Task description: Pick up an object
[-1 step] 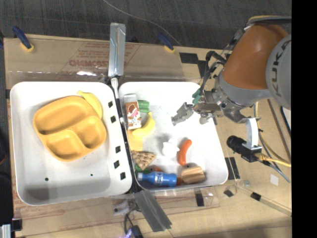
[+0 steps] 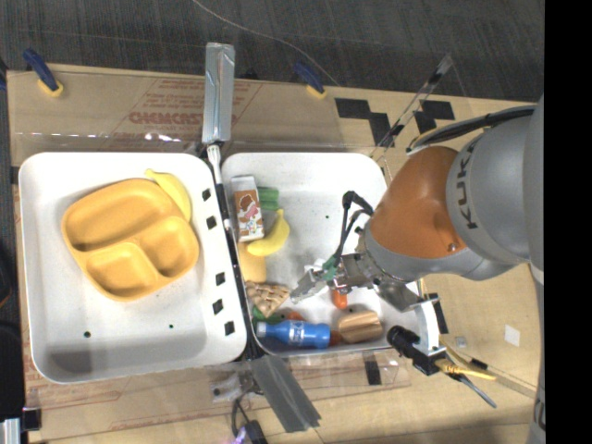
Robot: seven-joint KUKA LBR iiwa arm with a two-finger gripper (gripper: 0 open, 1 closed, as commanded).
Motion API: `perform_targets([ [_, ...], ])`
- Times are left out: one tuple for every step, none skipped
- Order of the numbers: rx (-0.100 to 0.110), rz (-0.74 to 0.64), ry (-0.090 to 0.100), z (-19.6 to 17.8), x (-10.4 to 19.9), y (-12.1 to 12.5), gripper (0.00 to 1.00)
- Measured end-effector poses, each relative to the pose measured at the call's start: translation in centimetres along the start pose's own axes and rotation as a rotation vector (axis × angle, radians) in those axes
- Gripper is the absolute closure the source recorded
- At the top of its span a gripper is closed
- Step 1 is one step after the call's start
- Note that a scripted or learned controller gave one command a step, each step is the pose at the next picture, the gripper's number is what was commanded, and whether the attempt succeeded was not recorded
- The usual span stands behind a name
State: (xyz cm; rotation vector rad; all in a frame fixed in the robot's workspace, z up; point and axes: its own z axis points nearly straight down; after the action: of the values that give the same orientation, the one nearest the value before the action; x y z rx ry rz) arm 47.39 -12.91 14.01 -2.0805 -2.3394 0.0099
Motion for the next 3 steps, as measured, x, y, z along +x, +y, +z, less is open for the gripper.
perform_targets([
  [-0.012, 0.048, -0.003, 4.8, -2.3, 0.4, 0.0],
  [-0.012, -0.09, -0.004, 0.2, -3.1, 1.2, 0.0],
  [-0.011, -0.011, -0.004, 4.8, -1.3, 4.7, 0.0],
])
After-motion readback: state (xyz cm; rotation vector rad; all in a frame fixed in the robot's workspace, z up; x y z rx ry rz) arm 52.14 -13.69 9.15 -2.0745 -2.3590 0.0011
